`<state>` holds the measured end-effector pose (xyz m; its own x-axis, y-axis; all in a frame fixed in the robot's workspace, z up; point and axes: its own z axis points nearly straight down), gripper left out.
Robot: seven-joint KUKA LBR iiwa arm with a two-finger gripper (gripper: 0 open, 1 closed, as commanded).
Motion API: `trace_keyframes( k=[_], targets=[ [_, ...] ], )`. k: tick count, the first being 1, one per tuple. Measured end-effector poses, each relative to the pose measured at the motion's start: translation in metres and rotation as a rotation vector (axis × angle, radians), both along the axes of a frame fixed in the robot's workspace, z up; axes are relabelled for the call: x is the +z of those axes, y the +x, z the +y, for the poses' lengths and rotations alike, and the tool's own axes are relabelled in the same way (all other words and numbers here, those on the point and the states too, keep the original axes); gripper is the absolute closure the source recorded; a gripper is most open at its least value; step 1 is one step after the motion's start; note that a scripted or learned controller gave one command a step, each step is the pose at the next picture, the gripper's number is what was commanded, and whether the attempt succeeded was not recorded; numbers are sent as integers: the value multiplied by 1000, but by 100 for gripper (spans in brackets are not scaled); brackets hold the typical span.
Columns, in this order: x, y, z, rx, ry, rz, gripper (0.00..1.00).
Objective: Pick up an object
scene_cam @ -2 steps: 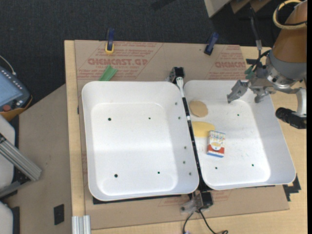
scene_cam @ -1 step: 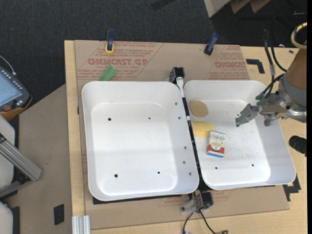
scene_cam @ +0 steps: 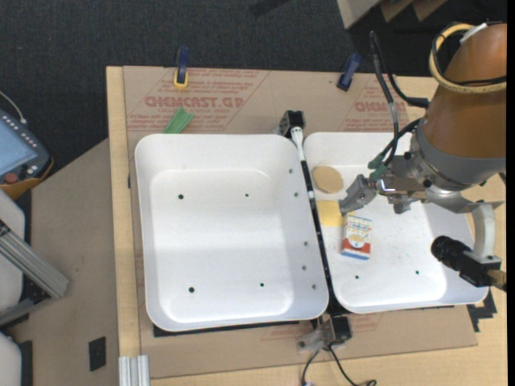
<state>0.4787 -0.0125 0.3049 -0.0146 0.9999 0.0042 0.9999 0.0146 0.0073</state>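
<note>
In the right bin (scene_cam: 418, 284) lie three things. A round tan disc (scene_cam: 327, 178) sits near the bin's left wall, with a yellow block (scene_cam: 327, 212) just below it. A small white carton with red and blue print (scene_cam: 357, 238) lies to the right of the block. My gripper (scene_cam: 376, 199) hangs over the right bin, just above the carton and to the right of the disc. It is open and its fingers hold nothing.
The left bin (scene_cam: 153, 167) stands beside the right one, with a black divider strip (scene_cam: 312, 215) between them. A green tag (scene_cam: 178, 121) and blue clamps (scene_cam: 182, 58) sit on the cardboard behind the bins.
</note>
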Motion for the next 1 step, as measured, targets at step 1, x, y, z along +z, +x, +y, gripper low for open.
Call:
trace_keyframes(
  k=[1],
  targets=[
    [6, 2, -8, -14, -5, 3, 100]
  ],
)
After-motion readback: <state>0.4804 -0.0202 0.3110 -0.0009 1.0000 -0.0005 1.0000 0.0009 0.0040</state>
